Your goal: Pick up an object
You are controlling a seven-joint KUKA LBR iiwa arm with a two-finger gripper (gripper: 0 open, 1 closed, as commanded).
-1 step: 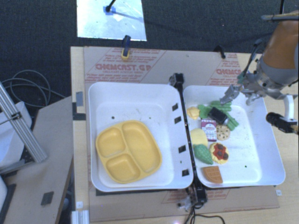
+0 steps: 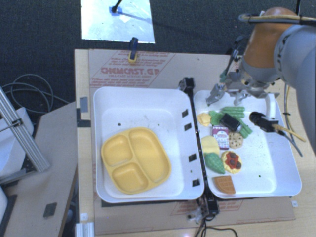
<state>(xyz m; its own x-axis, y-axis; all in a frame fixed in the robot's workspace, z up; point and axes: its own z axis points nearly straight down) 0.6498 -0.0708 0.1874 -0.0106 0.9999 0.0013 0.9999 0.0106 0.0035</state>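
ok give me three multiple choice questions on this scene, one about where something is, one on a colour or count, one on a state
1. Where does the divided tray lie?
A. left bin
B. right bin
C. on the floor

2. What colour is that tray?
A. red
B. yellow
C. blue

3. Where is the tool now?
A. over the back of the right bin, above the toy food
B. resting inside the tray
C. down at the right bin's front rim

Key: 1 A, the tray sits in the left bin. 2 B, it is plain yellow all over. 3 A, the tool hangs near the right bin's back edge, above the green pieces.
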